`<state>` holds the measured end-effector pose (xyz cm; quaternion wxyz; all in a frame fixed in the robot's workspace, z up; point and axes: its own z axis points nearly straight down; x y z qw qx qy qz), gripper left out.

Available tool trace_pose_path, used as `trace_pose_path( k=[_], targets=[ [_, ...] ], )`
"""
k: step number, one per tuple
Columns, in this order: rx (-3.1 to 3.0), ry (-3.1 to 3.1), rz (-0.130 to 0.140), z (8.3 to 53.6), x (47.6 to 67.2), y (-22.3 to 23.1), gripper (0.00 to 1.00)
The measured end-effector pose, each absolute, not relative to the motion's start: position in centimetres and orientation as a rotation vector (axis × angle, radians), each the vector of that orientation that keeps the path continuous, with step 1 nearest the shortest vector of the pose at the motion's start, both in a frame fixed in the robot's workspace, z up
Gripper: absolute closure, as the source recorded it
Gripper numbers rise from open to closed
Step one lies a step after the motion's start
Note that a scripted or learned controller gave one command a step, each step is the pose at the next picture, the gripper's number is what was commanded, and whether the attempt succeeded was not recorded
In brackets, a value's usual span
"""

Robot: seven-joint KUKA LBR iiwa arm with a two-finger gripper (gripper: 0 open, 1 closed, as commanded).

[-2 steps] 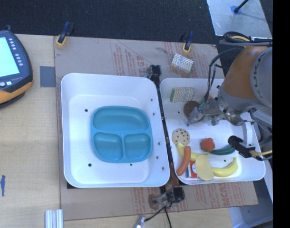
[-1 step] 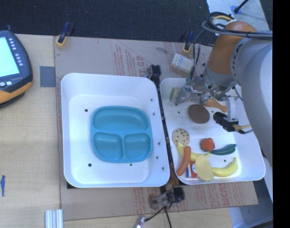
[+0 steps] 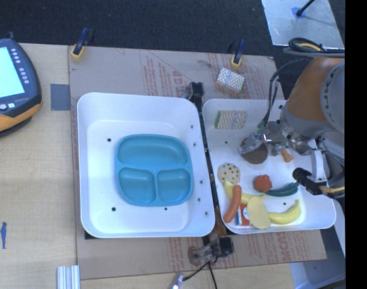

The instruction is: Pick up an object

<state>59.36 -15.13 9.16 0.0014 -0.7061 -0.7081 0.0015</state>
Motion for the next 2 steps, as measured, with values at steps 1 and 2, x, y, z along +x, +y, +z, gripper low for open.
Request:
trace_pose_path(
  k=[1,2],
  targets=[
    [-2.213,-2.223,0.005,10.21,59.38,-15.19,1.0],
    [-2.213,-2.223,0.005,10.2,59.37,-15.19,0.0]
  ],
)
